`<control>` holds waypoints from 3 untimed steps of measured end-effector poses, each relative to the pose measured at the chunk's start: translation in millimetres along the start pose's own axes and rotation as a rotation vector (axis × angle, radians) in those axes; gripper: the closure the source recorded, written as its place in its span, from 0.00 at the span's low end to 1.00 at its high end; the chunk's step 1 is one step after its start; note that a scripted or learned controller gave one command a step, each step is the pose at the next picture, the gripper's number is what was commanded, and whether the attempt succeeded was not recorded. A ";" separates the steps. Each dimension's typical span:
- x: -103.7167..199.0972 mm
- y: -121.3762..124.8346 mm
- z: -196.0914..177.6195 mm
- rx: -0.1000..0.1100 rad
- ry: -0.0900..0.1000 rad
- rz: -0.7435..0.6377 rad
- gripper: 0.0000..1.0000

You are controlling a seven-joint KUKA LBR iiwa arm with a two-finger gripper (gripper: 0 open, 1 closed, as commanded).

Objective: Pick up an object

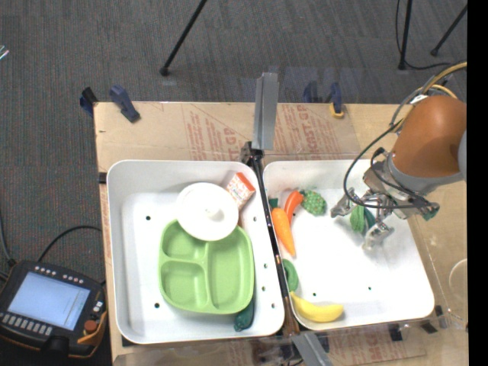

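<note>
Gripper (364, 221) sits low over the right bin (396, 296), toward its far right part, and a green object (358, 218) shows between its metal fingers (377, 235), so it is grasping that piece; what the green piece is I cannot make out, since the wrist and cables cover its top.

Going down by size: the cardboard-covered bench (191, 132) carries both bins, and red print runs across the cardboard, upside down and too broken to read. Left bin (126, 280) holds a green divided tray (206, 269) near its middle, with a white round lid (209, 211) overlapping the tray's far edge. A small white and orange carton (240, 188) leans at the far right corner of that bin; its label is too small to read. A dark green item (244, 319) pokes out from under the tray's near right corner, mostly hidden.

In the right bin, a carrot (284, 231) and an orange-red pepper (293, 202) lie along the left wall, a broccoli floret (313, 202) just beside them. A banana (318, 309) lies at the near left corner, with a green vegetable (290, 275) along the left wall between carrot and banana.
</note>
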State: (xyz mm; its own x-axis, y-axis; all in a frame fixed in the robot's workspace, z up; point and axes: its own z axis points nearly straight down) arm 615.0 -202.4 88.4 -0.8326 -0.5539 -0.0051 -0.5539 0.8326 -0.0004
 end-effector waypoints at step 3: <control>-22.6 2.7 -10.9 0.001 -0.007 -0.072 0.00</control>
State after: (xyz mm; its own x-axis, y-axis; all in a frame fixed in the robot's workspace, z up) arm 632.2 -187.7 99.5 -0.7904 -0.6124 -0.0116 -0.6124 0.7905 -0.0023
